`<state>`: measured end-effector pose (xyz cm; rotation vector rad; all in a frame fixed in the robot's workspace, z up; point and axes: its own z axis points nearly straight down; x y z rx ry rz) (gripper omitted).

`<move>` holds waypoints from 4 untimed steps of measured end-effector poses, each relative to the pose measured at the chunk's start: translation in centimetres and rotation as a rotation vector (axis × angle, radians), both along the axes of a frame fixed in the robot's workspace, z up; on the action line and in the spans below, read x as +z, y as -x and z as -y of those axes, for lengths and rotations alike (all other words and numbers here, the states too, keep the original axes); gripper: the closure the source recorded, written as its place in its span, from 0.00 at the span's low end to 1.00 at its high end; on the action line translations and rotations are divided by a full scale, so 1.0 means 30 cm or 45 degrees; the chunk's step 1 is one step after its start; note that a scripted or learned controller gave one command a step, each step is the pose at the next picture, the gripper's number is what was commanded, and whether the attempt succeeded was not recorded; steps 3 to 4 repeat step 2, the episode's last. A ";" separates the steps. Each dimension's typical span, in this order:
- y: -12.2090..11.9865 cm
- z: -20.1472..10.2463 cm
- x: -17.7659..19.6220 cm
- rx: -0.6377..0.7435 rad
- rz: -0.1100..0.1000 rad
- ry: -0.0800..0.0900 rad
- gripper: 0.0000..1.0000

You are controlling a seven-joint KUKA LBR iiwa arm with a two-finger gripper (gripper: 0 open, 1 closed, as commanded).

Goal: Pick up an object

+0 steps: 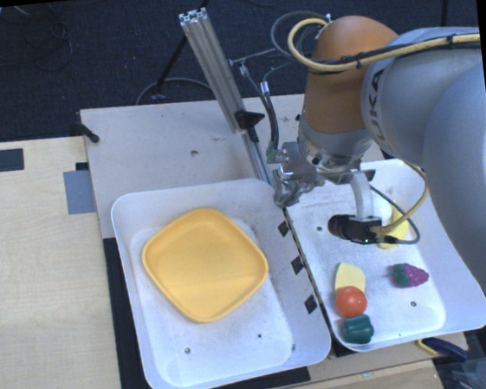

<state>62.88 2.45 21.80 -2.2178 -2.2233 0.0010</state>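
Toy food is what's on offer for picking, and four bits of it can be seen bunched toward the near end of the shallow white plastic bin on the right (451,301). A pale yellow wedge-shaped piece (349,276) is laid flat, smooth and matte, a bit like a cheese slice. A round glossy red tomato-like ball (351,301) is pressed right up against the wedge's near edge. Just below that, touching or nearly touching, a dark green rounded lump (357,330) is parked by the bin's near rim. Off to the side, apart from those three, a small purple knobbly piece with a green top (409,276) is found on bare bin floor.

The shallow white plastic bin on the left (158,365) is taken up mostly by a yellow square plastic plate with rounded corners (205,262), smooth-looking, turned at an angle to the bin's walls, with a raised rim.

The metal two-finger gripper (288,188) is seen at the far end of the seam where the two bins meet, well apart from every toy piece. Whether it's released or clenched can't be told from this angle, and nothing is seen gripped in it. The arm's orange band (345,55) is seen above it, with the grey casing spread across the right bin's far side
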 end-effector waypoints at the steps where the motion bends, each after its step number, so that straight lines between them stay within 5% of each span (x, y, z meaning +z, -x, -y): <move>1: -0.070 -0.158 -0.010 -0.001 0.000 0.000 1.00; 2: -0.070 -0.156 -0.009 -0.001 0.000 0.001 0.00; 4: -0.070 -0.156 -0.009 -0.001 0.000 0.001 0.00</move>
